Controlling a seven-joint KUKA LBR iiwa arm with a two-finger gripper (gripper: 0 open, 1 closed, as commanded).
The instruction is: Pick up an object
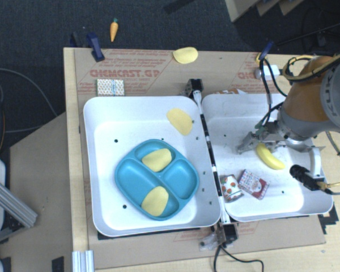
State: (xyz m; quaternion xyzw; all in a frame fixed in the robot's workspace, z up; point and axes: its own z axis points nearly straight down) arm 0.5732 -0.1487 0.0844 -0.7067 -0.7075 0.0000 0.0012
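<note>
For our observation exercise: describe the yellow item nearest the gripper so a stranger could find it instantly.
Look in the right white bin, just under the gripper. The small toy banana lies there, curved and plain yellow, unlike the two printed red-and-white packets below it.

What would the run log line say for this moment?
arm: over right bin | hand: beside banana | banana: lying in bin | pick: not yet done

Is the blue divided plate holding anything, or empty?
Holding food: the blue divided plate in the left bin has two yellow pieces, one in each of two compartments.
</note>
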